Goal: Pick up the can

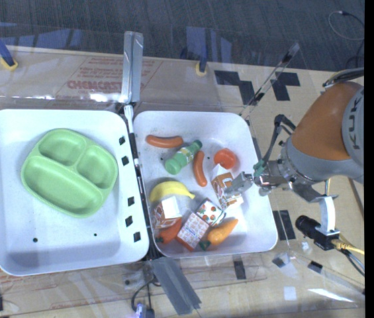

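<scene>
The gripper reaches in from the right rim of the right bin, its grey fingers pointing left over the bin's right-hand part. Whether anything sits between the fingers cannot be told, nor how far apart they stand. Just under and beside the fingertips lies the can, a small white and orange-red piece resting near the middle of the bin's right side; it looks to touch the gripper's tip, though a true grasp is not visible.

Just above the can sits a red-orange tomato, and to its left an upright sausage. Further left a green bottle lies tilted, with a second sausage near the bin's top edge. Below the can, near the bottom rim, lie a carrot and two small printed cartons. A banana curves by the bin's left wall, touching a white box.

The left bin bears a green divided plate in its upper middle.
</scene>
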Controlling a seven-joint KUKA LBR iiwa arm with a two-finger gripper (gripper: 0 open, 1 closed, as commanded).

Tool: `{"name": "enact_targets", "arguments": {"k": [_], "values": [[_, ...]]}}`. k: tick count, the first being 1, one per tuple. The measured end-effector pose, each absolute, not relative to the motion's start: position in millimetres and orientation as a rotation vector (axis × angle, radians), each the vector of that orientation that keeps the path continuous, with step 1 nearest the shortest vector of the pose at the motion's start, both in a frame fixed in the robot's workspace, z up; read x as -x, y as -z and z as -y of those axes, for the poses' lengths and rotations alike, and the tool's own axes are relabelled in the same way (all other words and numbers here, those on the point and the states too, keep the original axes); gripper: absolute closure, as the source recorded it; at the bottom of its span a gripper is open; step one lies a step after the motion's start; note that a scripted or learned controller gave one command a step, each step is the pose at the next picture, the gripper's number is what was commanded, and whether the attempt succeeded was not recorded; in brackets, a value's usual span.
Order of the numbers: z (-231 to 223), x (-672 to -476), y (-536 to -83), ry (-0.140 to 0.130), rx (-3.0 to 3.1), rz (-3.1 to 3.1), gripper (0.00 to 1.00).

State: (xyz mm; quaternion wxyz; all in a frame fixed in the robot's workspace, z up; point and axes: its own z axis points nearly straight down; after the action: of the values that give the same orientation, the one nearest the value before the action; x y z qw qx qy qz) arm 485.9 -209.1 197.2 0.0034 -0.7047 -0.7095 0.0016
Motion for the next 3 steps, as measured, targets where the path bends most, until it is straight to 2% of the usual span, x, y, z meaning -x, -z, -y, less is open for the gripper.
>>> {"name": "enact_targets", "arguments": {"k": [1,2,3], "values": [[209,-485.9,-205,-0.008,2.200,2.227,1.00],[213,-553.7,-121,0.021,2.237,2.246,1.00],[211,-551.8,-117,0.016,2.227,2.242,0.00]]}}
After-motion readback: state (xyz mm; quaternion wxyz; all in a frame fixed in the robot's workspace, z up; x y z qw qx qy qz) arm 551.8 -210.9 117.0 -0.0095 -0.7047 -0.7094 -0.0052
